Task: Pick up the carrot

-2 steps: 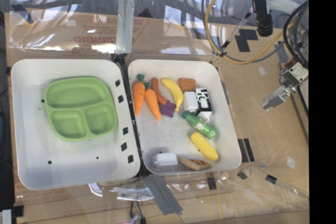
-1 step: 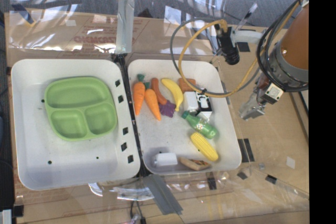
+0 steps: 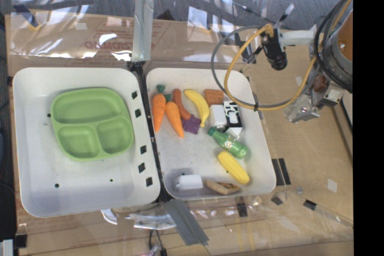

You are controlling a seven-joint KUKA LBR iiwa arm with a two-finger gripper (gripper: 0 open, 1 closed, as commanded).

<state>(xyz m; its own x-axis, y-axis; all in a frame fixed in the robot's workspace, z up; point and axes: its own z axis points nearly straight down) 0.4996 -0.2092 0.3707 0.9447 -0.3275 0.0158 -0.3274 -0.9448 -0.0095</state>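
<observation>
Two orange carrots with green tops lie side by side at the upper left of the right bin (image 3: 264, 159): one carrot (image 3: 158, 112) is next to the divider, the other carrot (image 3: 174, 119) just right of it. A thinner orange-red piece (image 3: 180, 103) lies against the second. My gripper (image 3: 305, 110) hangs outside the right bin, over the bench to its right, well apart from the carrots. Yellow and black cables loop around it.
The right bin also holds a banana (image 3: 198, 106), a purple item (image 3: 192, 125), a black-and-white box (image 3: 231, 116), a green bottle (image 3: 228, 142), a corn cob (image 3: 233, 167) and a white block (image 3: 189, 181). The left bin (image 3: 30, 189) holds a green divided plate (image 3: 92, 123).
</observation>
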